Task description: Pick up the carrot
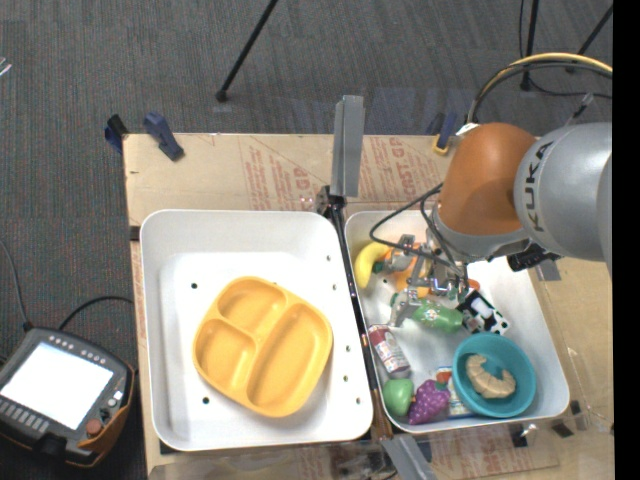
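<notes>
- where the carrot [403, 280] lies, only a small orange sliver shows in the upper part of the right bin [545, 343], pressed among the metal parts of the end effector [422, 290] and just beside the banana [369, 261].
- the end effector sits low over that spot; i cannot tell how it is set, and nothing visibly rests in it.
- room there is tight: the yellow, curved banana is on the left near the bin's inner wall, a green glossy bottle [436, 317] lies just below, and a black-and-white toy [485, 313] is to the right.
- lower down, a small can [388, 351] lies tilted, with a green rounded fruit [398, 396] and a knobbly purple grape bunch [431, 401] near the front rim.
- a teal bowl [493, 373] in the front right corner holds a pale, curved pastry [489, 375].
- the arm [520, 193], smooth orange and grey, overhangs the bin's upper right part.
- the left bin [170, 308] has smooth white walls and broad bare floor around a yellow plastic divided plate [262, 343] with three compartments.
- the counter [250, 168] shows brown cardboard behind the bins.
</notes>
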Motion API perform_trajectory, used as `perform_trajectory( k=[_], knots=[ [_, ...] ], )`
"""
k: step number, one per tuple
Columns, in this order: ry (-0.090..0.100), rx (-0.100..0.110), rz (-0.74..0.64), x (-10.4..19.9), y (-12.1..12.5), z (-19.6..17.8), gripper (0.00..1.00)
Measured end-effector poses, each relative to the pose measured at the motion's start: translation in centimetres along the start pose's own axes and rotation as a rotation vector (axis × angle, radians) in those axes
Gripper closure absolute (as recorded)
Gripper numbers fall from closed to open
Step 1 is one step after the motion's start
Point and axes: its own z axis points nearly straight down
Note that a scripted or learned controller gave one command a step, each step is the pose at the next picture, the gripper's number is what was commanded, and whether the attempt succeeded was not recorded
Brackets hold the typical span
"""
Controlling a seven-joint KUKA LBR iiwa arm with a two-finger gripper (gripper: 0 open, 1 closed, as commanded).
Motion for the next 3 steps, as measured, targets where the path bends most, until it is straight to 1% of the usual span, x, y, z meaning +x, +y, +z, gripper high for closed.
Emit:
perform_trajectory(
  k=[1,2,3],
  knots=[
    [0.007,0.001,0.354,-1.3,0.3,0.0,0.00],
    [0.002,0.000,0.462,0.7,-0.4,0.2,0.00],
    [0.004,0.002,0.806,3.2,-0.5,0.3,0.00]
  ],
)
